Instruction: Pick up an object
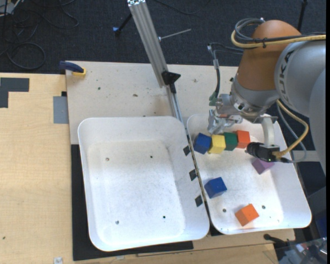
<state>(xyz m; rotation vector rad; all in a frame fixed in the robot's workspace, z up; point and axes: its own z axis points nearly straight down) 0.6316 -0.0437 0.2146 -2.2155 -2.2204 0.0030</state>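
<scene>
Basically, the objects all sat in the right bin [297, 213]: a row of four blocks, blue [202, 143], yellow [217, 144], green [230, 142] and red-orange [243, 138], touching side by side near the bin's far end. A separate blue cube [215, 187] lay mid-bin near the divider, an orange cube [246, 214] near the front edge, and a purple piece [261, 164] at the right side, partly hidden under a black part of the arm.

The pincer [219, 124] hung just above and behind the yellow and green blocks, tip close to the row. Could not tell whether it was spread or pressed together; nothing was seen between its tips.

The grey arm [300, 87] with its orange band [267, 54] came in from the right, cables looping around it.

The left bin [99, 131] stood just beside the right one, black clips along the shared edge. Both bins rested on the pale worktop [121, 89]. A slanted metal rail [151, 40] ran from the back down toward the bins. A small blue and yellow clamp [72, 67] sat at the worktop's far left corner.
</scene>
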